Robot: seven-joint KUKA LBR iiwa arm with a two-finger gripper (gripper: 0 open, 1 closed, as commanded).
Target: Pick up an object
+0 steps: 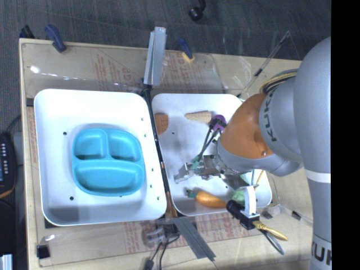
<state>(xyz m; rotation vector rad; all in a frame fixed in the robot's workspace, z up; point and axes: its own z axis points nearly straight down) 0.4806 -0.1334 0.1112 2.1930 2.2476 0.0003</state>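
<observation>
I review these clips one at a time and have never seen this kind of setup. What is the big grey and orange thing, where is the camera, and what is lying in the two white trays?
The grey and orange shape is a robot arm reaching in from the right. One fixed camera looks down on the bench at a slant. The left bin holds a blue divided plate. The arm's claw is down inside the right bin, above a toy carrot. Other small items in that bin include a brown piece by the divider, a tan piece near the far edge, and something purple. Nothing is visibly held between the claw's fingers; I cannot tell whether they are open or shut.
</observation>
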